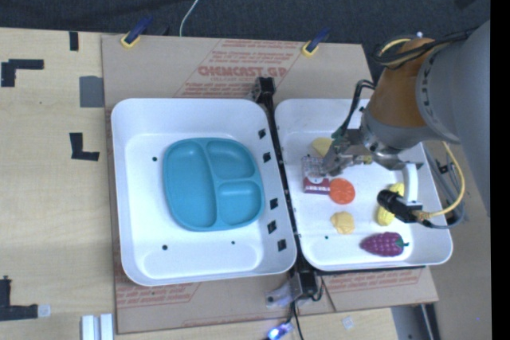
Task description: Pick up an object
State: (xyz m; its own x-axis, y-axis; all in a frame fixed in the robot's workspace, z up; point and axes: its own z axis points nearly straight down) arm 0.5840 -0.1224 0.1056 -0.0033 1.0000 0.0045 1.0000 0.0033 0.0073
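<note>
My gripper [323, 165] hangs low in the right bin [299, 119], near its left-middle part. Right under its fingertips lies a small red and white item [316, 185]. An orange round piece [343, 191] lies just to the right of that. A yellow piece [320, 146] peeks out behind the gripper. Nearer the front lie a small yellow-orange lump [343, 222] and a purple grape bunch [383, 244]. A yellow banana-like toy [388, 205] lies at the right, partly under the arm's cables.
The left bin [131, 123] holds a teal divided plate [213, 182]. A black divider with clips [275, 163] runs between the two bins. The arm's orange band [398, 95] and grey body overhang the right bin's far right side.
</note>
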